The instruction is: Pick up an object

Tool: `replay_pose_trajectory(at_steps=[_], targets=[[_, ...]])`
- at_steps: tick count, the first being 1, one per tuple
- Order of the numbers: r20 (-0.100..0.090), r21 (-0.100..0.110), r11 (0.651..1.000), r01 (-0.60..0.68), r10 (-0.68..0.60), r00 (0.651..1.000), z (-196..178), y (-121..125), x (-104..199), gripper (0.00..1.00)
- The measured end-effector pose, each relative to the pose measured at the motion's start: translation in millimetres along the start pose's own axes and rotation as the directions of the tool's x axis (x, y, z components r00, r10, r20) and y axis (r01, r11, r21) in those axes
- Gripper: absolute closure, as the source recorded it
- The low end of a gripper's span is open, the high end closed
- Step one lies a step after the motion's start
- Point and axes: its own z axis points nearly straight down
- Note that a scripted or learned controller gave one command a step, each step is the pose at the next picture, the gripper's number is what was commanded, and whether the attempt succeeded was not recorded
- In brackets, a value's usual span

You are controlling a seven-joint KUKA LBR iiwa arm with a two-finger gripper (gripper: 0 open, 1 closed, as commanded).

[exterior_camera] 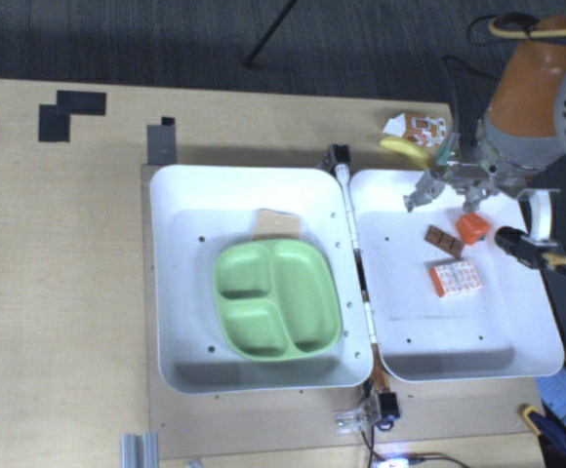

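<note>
The right bin (pixel 459 349) serves as the landmark. An orange block (pixel 472 227) lies near its far edge, with a brown bar (pixel 444 241) just left of it and a checkered box (pixel 456 279) nearer the bin's centre. The block appears small, light and rigid, best taken across opposite flat sides. The arm reaches in from the bin's right, wrist tilted downward. The gripper (pixel 449 191) hangs over the far edge, fingers spread apart, holding nothing, just beyond the block.
</note>
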Motion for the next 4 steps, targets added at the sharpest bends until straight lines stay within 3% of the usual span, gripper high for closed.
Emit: replay_pose_trajectory(at_steps=[1,2,3,4], targets=[[0.000,-0.002,1.000,0.001,-0.001,1.000,123.7,27.8,15.8,0.00],[0.000,-0.005,1.000,0.003,-0.003,1.000,112.1,29.1,16.3,1.00],[0.004,-0.001,1.000,-0.002,0.002,1.000,90.3,-5.0,-108.3,1.00],[0.001,-0.001,1.000,-0.001,0.001,1.000,90.7,-4.5,-106.4,0.00]])
